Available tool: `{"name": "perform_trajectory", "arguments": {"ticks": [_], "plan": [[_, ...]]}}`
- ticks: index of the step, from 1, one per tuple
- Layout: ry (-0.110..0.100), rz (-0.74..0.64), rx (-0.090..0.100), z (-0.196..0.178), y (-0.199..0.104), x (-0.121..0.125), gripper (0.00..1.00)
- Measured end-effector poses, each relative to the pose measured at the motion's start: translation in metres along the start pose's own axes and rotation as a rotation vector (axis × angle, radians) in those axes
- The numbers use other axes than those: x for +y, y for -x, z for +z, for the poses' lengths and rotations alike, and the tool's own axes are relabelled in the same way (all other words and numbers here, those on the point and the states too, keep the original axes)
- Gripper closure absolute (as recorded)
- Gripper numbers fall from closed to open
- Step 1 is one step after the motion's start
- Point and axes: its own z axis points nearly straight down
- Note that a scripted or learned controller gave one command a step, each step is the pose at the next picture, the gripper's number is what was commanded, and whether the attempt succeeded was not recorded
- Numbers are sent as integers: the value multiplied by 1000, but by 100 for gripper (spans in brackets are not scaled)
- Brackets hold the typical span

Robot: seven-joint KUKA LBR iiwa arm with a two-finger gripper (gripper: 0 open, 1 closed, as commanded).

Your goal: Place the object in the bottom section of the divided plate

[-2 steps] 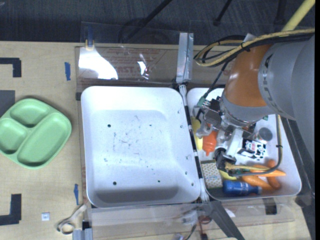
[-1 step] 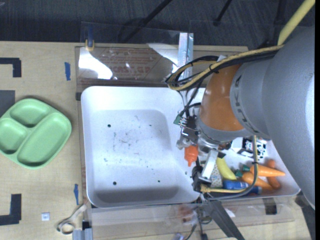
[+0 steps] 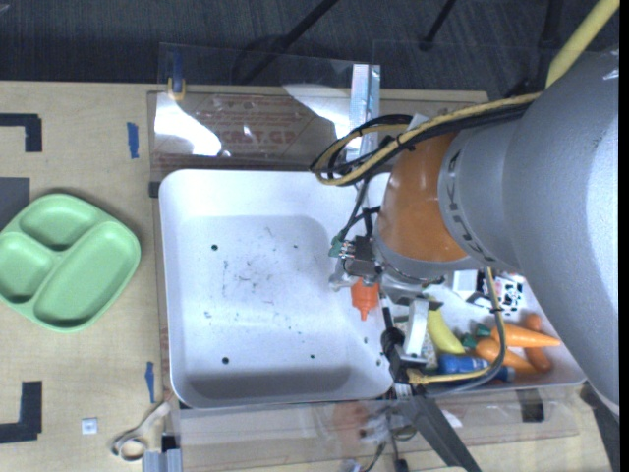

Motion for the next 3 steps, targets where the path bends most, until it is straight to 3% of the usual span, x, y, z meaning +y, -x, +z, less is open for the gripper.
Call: {"name": "perform_trajectory", "arguments": {"ticks": [1, 2, 3], "plan": [[-9, 13, -5, 7, -24, 35, 100], [-12, 0, 6, 8, -33, 33, 0], [-15, 26, -24, 1, -12, 37, 100]]}}
